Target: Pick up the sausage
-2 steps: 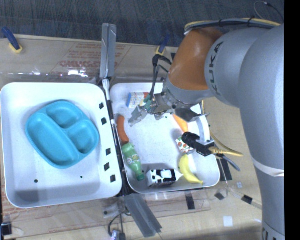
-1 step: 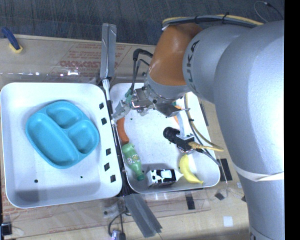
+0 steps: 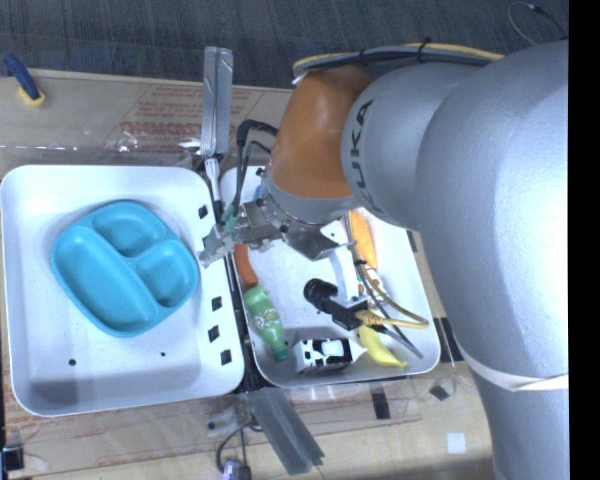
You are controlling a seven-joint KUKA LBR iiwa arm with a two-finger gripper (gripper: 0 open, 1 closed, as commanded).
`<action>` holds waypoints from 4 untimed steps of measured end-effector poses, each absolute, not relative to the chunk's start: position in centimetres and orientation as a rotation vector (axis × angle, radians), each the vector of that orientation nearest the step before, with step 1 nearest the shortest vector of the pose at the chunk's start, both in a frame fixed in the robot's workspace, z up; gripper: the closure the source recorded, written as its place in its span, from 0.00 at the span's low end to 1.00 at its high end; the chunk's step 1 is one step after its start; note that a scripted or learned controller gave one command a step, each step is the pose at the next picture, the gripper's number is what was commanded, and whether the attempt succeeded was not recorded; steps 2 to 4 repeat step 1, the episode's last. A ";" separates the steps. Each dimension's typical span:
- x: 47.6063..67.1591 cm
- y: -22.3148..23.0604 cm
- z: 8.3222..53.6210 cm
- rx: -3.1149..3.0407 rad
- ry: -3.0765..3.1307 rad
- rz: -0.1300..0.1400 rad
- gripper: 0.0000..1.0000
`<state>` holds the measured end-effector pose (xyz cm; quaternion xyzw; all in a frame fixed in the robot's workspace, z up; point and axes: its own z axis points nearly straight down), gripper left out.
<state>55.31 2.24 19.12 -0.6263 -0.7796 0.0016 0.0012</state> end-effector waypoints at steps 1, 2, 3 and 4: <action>57.0 -3.9 19.1 -1.955 -2.458 0.002 0.00; 57.0 -3.9 19.1 -1.955 -2.458 0.002 0.00; 57.0 -3.9 19.1 -1.955 -2.458 0.002 0.00; 57.0 -3.9 19.1 -1.955 -2.458 0.002 0.00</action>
